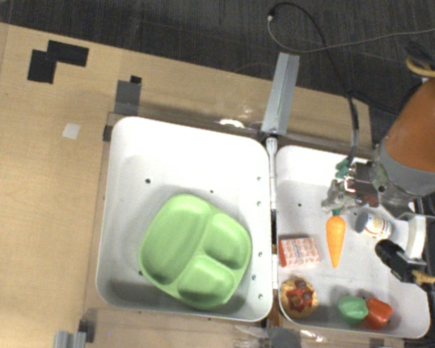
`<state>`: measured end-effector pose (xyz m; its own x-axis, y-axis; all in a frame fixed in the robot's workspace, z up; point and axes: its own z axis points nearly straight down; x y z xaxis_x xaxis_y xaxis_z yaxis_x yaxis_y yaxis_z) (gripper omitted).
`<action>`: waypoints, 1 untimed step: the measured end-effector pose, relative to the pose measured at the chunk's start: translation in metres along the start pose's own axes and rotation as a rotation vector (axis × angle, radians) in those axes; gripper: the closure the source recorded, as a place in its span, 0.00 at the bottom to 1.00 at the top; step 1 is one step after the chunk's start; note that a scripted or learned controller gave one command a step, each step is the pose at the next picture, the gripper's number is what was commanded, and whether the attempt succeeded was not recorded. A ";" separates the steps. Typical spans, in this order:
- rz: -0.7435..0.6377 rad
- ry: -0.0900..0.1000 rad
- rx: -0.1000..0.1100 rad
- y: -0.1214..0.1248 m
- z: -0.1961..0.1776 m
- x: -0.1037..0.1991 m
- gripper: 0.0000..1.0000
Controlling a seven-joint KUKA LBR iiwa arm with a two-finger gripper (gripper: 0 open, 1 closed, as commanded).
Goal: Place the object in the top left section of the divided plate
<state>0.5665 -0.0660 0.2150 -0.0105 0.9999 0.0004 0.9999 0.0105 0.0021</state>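
lying in the left bin [128, 196], toward its near side, a green divided plate [195, 251] rests with one long section on its left and two smaller sections on its right; all three sections look bare. the bin itself is shallow and white, with rounded corners, and it sits on a pale wooden bench [24, 204] that carries a few black marks at its far left. a grey metal post [280, 97] stands at the far end of the seam where the two bins meet.

to the right, the right bin [307, 175] holds the loose things. a pink and white packet [299, 251] lies just beside the dividing wall, and nearer the camera a small round piece with red and yellow speckles [299, 297] sits by the near rim. an orange carrot [335, 239] hangs or stands upright in the middle of this bin, its broad top right under the gripper [342, 204]; the fingers sit at the carrot's top, yet from this slant i cannot tell whether they are clamped on it or merely above it. further right along the near rim, a green piece [352, 308] and a red piece [378, 312] lie touching each other. the arm [432, 138], grey with its orange band, reaches in from the far right above the bin.
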 end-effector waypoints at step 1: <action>0.058 0.000 0.004 -0.064 0.033 0.007 1.00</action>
<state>0.5027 -0.0596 0.1820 0.0474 0.9989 0.0002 0.9989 -0.0474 -0.0015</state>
